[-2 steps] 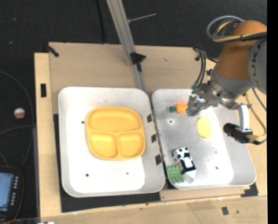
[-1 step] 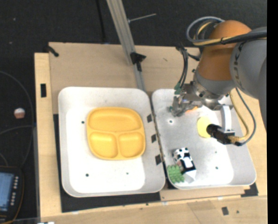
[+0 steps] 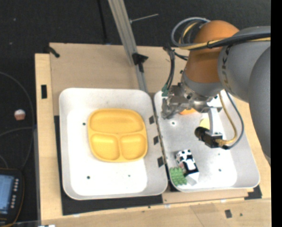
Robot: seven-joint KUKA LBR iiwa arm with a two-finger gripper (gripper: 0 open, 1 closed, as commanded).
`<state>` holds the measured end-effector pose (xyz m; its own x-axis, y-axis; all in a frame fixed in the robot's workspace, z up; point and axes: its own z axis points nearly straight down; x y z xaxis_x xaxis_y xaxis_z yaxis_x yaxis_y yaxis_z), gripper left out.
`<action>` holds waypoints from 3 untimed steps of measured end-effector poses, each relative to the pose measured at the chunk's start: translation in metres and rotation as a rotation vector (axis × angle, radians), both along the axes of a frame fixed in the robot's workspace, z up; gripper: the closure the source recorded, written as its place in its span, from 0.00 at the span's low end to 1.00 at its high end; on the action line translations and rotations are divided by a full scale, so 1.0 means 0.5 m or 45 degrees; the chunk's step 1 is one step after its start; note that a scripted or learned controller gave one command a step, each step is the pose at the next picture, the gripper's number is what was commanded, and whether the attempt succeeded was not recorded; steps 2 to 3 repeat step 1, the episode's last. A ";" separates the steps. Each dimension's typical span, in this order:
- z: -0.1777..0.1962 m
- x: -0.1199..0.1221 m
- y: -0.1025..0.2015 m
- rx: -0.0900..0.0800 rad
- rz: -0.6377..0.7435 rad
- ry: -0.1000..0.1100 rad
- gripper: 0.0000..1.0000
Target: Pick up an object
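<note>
Two white bins on the worktop [image 3: 46, 126]. Left bin [image 3: 74, 174]: yellow divided tray [image 3: 117, 134], flat and central. Right bin [image 3: 235, 174]: black-and-white block [image 3: 187, 161] touching green piece [image 3: 178, 176] at the near-left corner, likely targets. Tool [image 3: 171, 109] low over the far-left corner, apart from them; opening impossible to tell, perhaps hidden by the wrist.

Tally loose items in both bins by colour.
Yellow: 2, the divided tray in the left bin and a piece behind the arm
Black and white: 1, toy
Green: 1, block
Orange: 1, partly hidden under the gripper
Total: 5
</note>
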<state>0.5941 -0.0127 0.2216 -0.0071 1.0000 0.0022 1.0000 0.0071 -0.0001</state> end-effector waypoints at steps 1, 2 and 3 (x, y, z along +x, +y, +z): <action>0.001 -0.015 0.119 0.001 0.002 0.001 1.00; 0.001 -0.015 0.119 0.001 0.002 0.001 1.00; 0.001 -0.015 0.119 0.001 0.002 0.001 1.00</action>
